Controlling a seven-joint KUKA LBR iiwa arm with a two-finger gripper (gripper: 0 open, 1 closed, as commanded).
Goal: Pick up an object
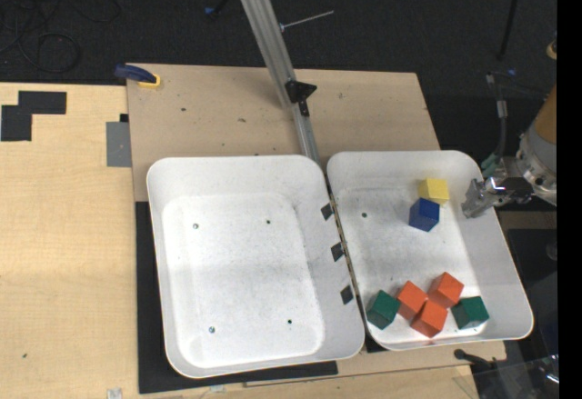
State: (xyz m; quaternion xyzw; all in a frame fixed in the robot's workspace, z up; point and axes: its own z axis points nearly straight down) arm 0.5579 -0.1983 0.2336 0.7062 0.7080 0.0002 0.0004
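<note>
The right bin (pixel 482 252) holds several small blocks. A yellow block (pixel 436 189) touches a blue block (pixel 424 214) in the bin's upper part. Near the front edge lies a cluster: a green block (pixel 383 308), an orange block (pixel 411 299), a second orange one (pixel 430 317), a red-orange block (pixel 446 287) and another green block (pixel 470 312). My gripper (pixel 479 195) hangs at the bin's right rim, just right of the yellow block and apart from it, with nothing seen in it.
The left bin (pixel 173 206) lies beside the right one, joined by black clips (pixel 336 250). A slanted aluminium rail (pixel 273 43) rises behind the bins. A blue and yellow clamp (pixel 138 75) sits at the bench's far left corner.
</note>
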